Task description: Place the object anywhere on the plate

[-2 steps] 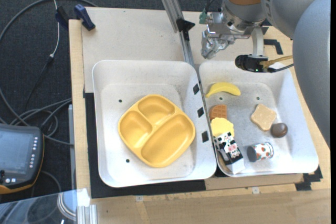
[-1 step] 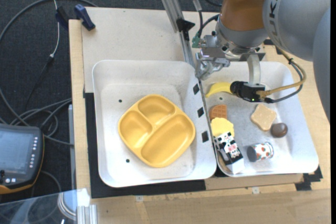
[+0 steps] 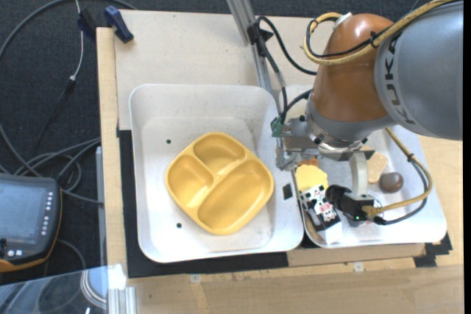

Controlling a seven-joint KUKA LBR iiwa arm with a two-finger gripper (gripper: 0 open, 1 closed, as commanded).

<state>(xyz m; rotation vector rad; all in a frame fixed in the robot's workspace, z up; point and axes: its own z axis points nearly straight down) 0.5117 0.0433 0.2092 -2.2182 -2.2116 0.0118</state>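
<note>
Plate [image 3: 219, 182] alone in left bin [image 3: 147, 129].

1. I had one camera, fixed above the bench [image 3: 184, 40] and looking down at a slant.
2. It faced both white bins: the left bin [image 3: 147, 114] lay whole near the middle of the frame, the right bin [image 3: 434, 209] sat toward the right edge.
3. The arm [image 3: 397, 70] came in from the right and stood nearest the lens, covering much of the right bin.
4. The view stood far enough off to take in dark floor [image 3: 44, 33] and loose cables [image 3: 51, 7] on the left and top.
5. The bench's near edge ran close to the bottom of the frame.
</note>
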